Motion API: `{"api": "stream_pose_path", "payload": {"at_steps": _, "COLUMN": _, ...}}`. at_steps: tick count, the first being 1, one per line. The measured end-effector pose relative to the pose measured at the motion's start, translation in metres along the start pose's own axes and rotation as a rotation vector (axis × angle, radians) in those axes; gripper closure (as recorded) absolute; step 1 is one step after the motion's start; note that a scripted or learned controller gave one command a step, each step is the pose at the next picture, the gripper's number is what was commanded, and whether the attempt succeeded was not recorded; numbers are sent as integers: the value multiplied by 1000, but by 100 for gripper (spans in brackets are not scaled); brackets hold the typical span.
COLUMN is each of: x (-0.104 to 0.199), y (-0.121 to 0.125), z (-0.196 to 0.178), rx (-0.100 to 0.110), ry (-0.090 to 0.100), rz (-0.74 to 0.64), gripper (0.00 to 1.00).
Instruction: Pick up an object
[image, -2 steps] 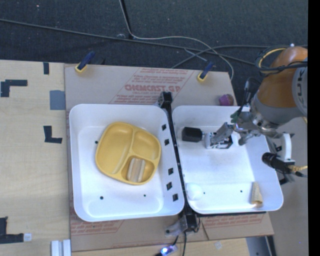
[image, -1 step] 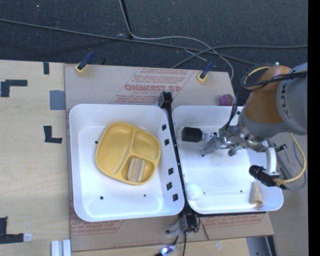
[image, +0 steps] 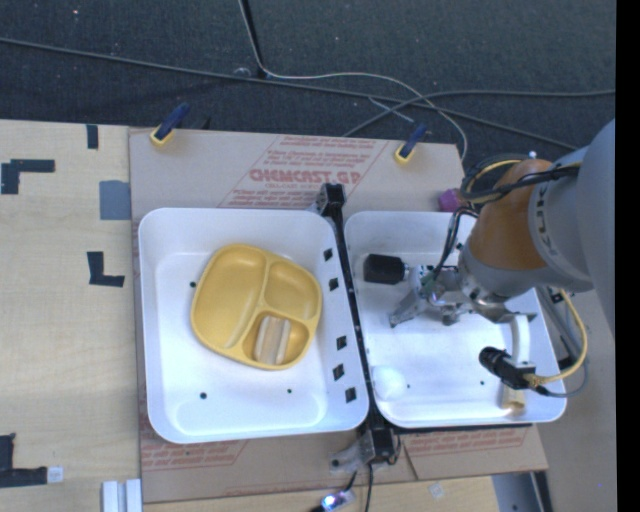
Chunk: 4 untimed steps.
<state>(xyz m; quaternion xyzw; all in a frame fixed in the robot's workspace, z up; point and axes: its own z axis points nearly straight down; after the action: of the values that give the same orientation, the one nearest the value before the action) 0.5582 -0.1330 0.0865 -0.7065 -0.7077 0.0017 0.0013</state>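
Observation:
A small black object (image: 382, 268) lies in the right bin (image: 450, 395), near its far left corner. My gripper (image: 422, 313) hangs low over this bin just right of and nearer than the black object, apart from it. Its grey fingers (image: 398, 314) are spread, with bare white floor between them. A small white rounded object (image: 388, 380) rests near the bin's front left corner. In the left bin (image: 175, 400) sits a yellow divided plate (image: 240, 285) with a beige piece (image: 270, 338) in its near compartment.
The grey arm with its orange band (image: 505, 235) covers the right bin's right side. A black cable fitting (image: 500, 365) hangs over the bin's front right. A black divider (image: 345, 300) runs between the bins. Clamps and cables lie beyond the far edge.

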Motion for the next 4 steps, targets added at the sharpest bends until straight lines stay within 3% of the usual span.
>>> {"api": "stream_pose_path", "payload": {"at_steps": 1, "x": 0, "y": 1, "z": -13, "rx": -1, "ry": 0, "rz": -1, "gripper": 100}}
{"api": "stream_pose_path", "payload": {"at_steps": 3, "x": -2, "y": 10, "z": -127, "rx": -9, "ry": -1, "rz": 1, "gripper": 100}}
{"api": "stream_pose_path", "payload": {"at_steps": 4, "x": -2, "y": 11, "z": -144, "rx": -5, "ry": 0, "rz": 1, "gripper": 100}}
